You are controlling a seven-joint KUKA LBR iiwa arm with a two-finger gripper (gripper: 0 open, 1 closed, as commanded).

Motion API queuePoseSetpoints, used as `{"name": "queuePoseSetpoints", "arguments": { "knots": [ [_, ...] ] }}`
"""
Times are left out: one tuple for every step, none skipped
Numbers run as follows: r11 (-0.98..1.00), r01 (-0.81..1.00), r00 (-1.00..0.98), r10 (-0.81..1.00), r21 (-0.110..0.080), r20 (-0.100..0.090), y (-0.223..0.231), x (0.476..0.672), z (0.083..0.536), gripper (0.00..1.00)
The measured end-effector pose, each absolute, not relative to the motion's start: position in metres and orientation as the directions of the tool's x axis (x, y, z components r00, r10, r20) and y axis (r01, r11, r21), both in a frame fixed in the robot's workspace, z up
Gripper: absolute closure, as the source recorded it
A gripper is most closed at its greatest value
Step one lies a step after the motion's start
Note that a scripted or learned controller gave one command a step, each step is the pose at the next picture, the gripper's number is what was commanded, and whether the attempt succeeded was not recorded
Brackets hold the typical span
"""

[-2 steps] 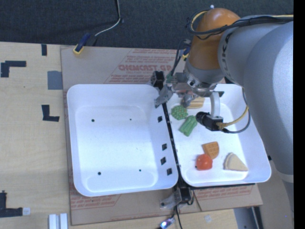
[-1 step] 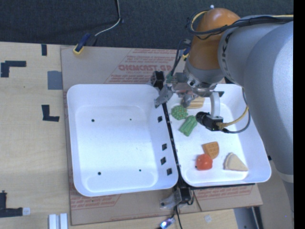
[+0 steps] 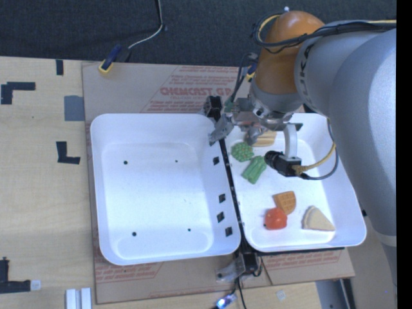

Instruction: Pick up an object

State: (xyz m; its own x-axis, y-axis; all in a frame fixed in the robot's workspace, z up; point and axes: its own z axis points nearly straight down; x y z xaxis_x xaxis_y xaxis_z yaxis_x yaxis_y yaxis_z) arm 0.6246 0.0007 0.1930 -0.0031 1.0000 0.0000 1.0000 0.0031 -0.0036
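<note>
1. The gripper point(image 3: 252, 129) hangs low over the far end of the right bin point(image 3: 344, 198), close to the divider between the two bins. Whether its fingers are wide or narrow I cannot tell, since the wrist body hides them from above.

2. The main risk, as I judge it, is crowding. A round green piece point(image 3: 242, 152) and a longer green piece point(image 3: 254, 169) lie just beside each other under the gripper, with a pale tan piece point(image 3: 264, 139) partly tucked under the wrist. A descent between them could nudge one aside or pinch two at once.

3. A second risk is the bin wall: this cluster sits near the divider, so a finger could land on the rim (or push a piece against it) instead of closing on anything.

4. The likeliest target, the round green piece, looks small, bumpy and lumpy, probably toy food, and could roll out of a grasp.

5. Easier candidates sit well apart toward the near end: an orange piece point(image 3: 284, 201), a red piece point(image 3: 275, 219) and a pale wedge point(image 3: 317, 219).
</note>
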Motion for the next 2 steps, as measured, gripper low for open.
{"name": "queuePoseSetpoints", "arguments": {
  "knots": [
    [0.003, 1.000, -0.003, 1.000, -0.004, 0.000, 0.0007, 0.6246, 0.1930, 0.00],
    [0.003, 1.000, -0.003, 1.000, -0.004, 0.000, 0.0007, 0.6246, 0.1930, 0.00]
  ]
}}
